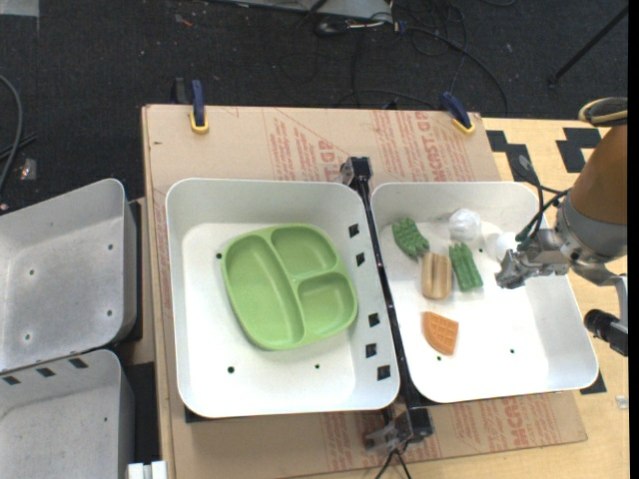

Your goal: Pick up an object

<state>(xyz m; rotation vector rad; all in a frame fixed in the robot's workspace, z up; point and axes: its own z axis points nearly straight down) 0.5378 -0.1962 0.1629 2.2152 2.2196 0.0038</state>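
- Over the right side of the right bin (559,367), the gripper (509,271) is hanging low, its dark fingers pointing left toward the cluster of objects; how far apart they are standing cannot be told from this angle, and nothing is showing between them.
- The grey arm (589,230) is reaching in from the right edge, with its orange band (611,178) sitting above the wrist.
- Just left of the gripper, a green ridged block (464,266) is lying on the bin floor, touching a tan cylinder (434,275) at its left.
- A second green ridged piece (409,238) is lying up and left of the cylinder, near the divider between the bins.
- A white crumpled lump (466,227) is resting near the bin's far wall, above the green block.
- An orange wedge (440,332) is lying apart from the cluster, nearer the front wall.
- In the left bin (190,267), a light green divided plate (290,285) is sitting flat, showing three compartments.
- Both bins are resting on a cardboard sheet (270,138) held by two clamps (199,108) at its far edge.
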